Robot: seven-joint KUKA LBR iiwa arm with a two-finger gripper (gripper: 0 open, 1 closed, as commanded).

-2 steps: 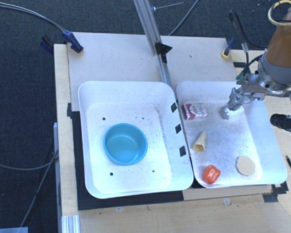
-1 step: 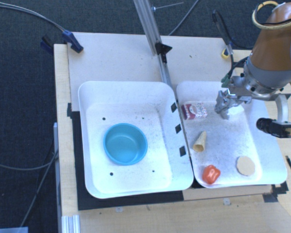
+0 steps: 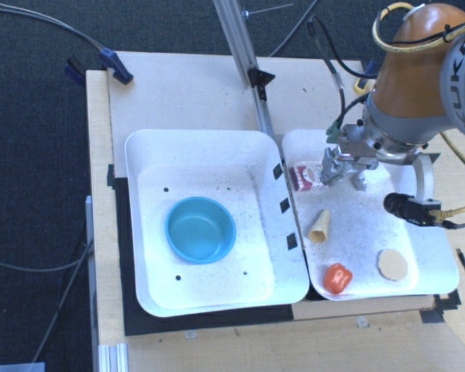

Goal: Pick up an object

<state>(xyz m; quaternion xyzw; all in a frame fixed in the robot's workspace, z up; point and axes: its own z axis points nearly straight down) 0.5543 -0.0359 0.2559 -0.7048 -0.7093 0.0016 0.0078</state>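
My gripper (image 3: 342, 175) hangs low over the far part of the right bin (image 3: 442, 285), open, with nothing between its fingers. A small red and white packet (image 3: 303, 178) lies just left of it, close to the left fingertip. A tan cone (image 3: 319, 225) lies nearer the front in the same bin. A red pepper-like piece (image 3: 337, 277) and a round beige disc (image 3: 392, 265) sit near the bin's front edge. A blue bowl (image 3: 201, 229) stands in the left bin (image 3: 151, 149).
A slanted metal pole (image 3: 244, 49) runs down to the divide between the bins. A black attachment with a cable (image 3: 409, 208) juts from the arm over the right bin. A blue clamp (image 3: 116, 64) sits at the bench's far left corner.
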